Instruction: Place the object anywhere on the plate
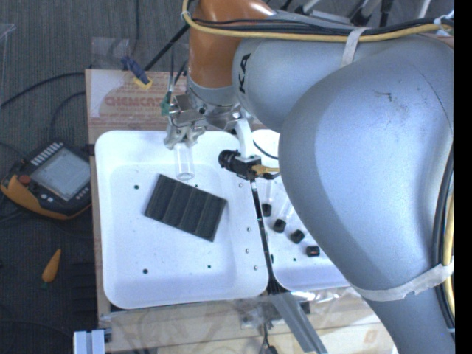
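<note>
The dark ribbed slab lies flat in the left bin, roughly at its middle and turned at a slant, clear of the bin's walls. The end effector hangs over the far part of that bin, just beyond the slab's upper edge and not touching it. Whether it is open or closed cannot be told from this angle. A small clear, tube-like piece shows directly beneath it, near the slab. Whether that piece is gripped cannot be told either.

The curved edge of a white plate shows in the right bin, most of it hidden under the arm. Three small black pieces lie in the same bin, nearer the camera.

On writing, the letters "KA" stand in black on the arm's grey shell just below the orange band. A cardboard sheet behind the left bin carries red lettering too blurred to read.

Both bins rest on a wooden surface. On the floor to the left sits a control pendant with a grey screen, and an orange object lies nearer the camera.
</note>
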